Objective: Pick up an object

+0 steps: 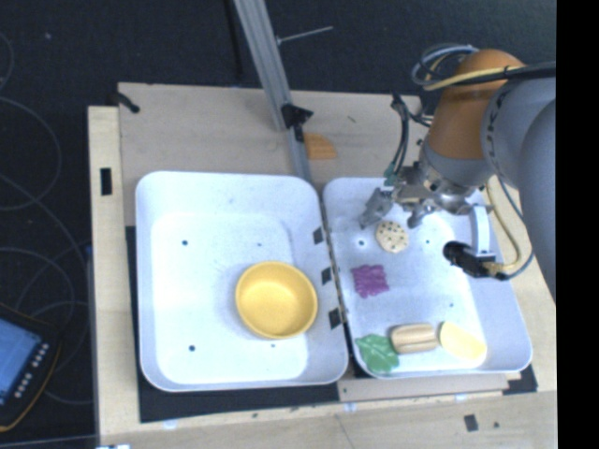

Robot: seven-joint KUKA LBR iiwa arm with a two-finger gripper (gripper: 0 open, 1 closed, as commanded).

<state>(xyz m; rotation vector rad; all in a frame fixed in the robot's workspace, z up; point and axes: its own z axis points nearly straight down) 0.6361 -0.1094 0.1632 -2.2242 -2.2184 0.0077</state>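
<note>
Nearest the camera, the grey arm [524,138] with its orange band fills the upper right of the frame, and its gripper [398,210] hangs over the top of the right bin [496,330] with fingers [374,209] spread apart, pinching nothing. Just below the fingertips lies a speckled cookie-like disc [392,237]. Further down sits a purple block [370,280], well apart from the gripper. Along that bin's lower edge lie a green piece [376,351], a tan cylinder [414,338] and a yellow lemon-like object [462,341], close together. A yellow bowl [275,298] stands upright in the left bin [187,223].
</note>
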